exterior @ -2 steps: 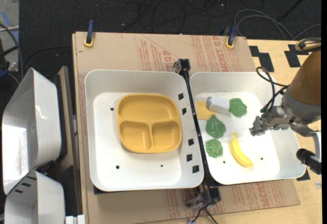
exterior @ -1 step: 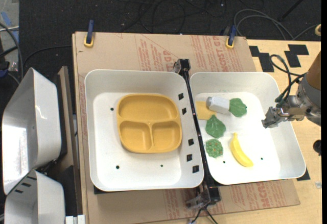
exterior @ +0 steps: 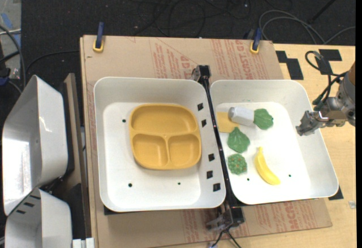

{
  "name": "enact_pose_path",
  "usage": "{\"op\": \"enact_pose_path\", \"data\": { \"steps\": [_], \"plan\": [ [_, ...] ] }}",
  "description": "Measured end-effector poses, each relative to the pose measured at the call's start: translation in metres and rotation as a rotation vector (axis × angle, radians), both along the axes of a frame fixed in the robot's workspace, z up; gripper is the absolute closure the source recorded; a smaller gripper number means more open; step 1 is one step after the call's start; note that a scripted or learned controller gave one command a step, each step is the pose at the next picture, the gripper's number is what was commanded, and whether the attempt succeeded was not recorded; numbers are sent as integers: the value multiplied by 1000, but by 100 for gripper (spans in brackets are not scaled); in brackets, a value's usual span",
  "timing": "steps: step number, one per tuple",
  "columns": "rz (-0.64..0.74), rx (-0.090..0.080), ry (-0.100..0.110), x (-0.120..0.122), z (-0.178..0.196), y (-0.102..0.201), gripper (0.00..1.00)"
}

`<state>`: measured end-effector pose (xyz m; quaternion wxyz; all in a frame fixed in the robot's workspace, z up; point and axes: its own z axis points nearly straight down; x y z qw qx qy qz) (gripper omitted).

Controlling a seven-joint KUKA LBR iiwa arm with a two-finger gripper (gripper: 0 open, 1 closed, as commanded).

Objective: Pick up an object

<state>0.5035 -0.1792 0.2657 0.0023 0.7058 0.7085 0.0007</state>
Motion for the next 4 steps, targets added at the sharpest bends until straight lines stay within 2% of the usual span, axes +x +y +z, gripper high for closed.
{"op": "enact_pose_path", "data": {
  "steps": [1, 2, 3, 4],
  "plan": [
    [5, 4, 3, 3, 5, 58, 100],
    [4, 4, 5, 11, -6, 108, 100],
    [5, 4, 4, 6, -2, 161, 100],
    [4, 4, 7, 4, -21, 216, 100]
  ]
}}
